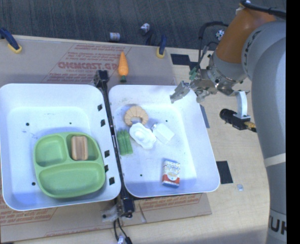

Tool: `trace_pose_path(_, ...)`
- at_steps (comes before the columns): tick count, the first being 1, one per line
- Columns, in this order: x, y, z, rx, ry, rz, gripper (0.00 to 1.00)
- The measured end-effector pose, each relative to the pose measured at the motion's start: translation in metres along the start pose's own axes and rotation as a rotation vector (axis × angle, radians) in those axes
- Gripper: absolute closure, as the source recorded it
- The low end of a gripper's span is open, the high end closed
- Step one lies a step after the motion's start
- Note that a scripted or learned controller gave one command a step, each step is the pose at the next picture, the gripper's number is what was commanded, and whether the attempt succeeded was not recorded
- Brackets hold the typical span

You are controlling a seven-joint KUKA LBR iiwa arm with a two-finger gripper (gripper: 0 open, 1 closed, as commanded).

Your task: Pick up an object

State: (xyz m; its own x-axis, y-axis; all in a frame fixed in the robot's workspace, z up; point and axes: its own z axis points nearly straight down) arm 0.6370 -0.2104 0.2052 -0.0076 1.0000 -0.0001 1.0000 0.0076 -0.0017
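My gripper [189, 94] hangs over the far right corner of the right bin [203, 151]. Its two grey fingers [179, 92] stand apart with nothing between them, so it is open. Below and left of it, in the right bin, lie a tan croissant-shaped piece [135, 114], a white lumpy object [142, 135], a small white block [163, 133], a green ridged piece [124, 142] by the left wall, and a small red, white and blue box [171, 172] near the front.
The left bin [18, 105] holds a green divided plate [68, 176] with a brown bun-like piece [79, 147] in one compartment. An orange carrot [123, 64] lies on the cardboard behind the bins. Clamps sit at the board's corners.
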Motion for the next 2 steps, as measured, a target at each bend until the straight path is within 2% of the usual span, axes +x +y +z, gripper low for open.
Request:
trace_pose_path(1,0.031,-0.05,0.092,0.003,0.002,0.003,0.0)
trace_pose_path(2,0.025,0.02,0.079,-0.001,0.0,0.002,0.0)
